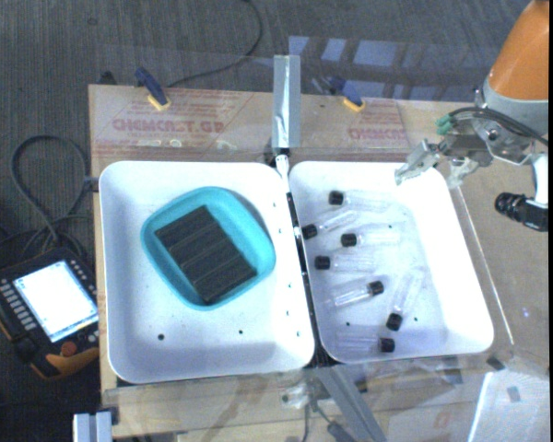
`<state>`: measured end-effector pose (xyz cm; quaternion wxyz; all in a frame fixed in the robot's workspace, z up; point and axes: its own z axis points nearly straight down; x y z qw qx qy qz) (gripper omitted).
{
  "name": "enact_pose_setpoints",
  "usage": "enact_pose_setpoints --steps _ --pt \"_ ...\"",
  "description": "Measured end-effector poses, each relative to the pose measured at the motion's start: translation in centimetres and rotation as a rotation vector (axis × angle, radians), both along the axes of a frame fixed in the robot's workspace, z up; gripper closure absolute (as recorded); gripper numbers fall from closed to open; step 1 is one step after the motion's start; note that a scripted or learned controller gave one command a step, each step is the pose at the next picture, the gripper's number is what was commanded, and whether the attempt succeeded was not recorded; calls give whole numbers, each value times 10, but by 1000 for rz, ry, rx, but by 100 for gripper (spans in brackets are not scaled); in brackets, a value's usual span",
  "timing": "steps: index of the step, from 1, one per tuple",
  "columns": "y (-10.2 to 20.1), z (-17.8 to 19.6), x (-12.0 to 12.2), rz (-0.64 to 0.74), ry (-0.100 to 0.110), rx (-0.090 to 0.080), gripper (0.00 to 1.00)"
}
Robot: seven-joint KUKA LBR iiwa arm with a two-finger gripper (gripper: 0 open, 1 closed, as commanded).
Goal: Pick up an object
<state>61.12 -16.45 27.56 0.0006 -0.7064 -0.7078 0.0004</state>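
Several clear plastic tubes with black caps lie scattered in the right bin (470, 274); one tube (361, 238) sits near the bin's middle and another (399, 308) lies toward the front. My gripper (433, 166) hovers over the far right corner of that bin, above and apart from the tubes. Its fingers (412, 166) are spread open with nothing between them. In the left bin (129, 339) a blue dish (249, 217) holds a black ribbed block (205, 253).
A metal divider post (285, 109) stands at the back between the bins. Two blue-and-yellow clamps (151, 87) hold the board's far edge. A teach pendant (46, 307) with cable lies left of the bench. The arm's orange band (527, 49) is at the top right.
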Motion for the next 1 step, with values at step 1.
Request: enact_pose_setpoints --steps 1 --pt "18 -182 -42 0 -1 1 0"
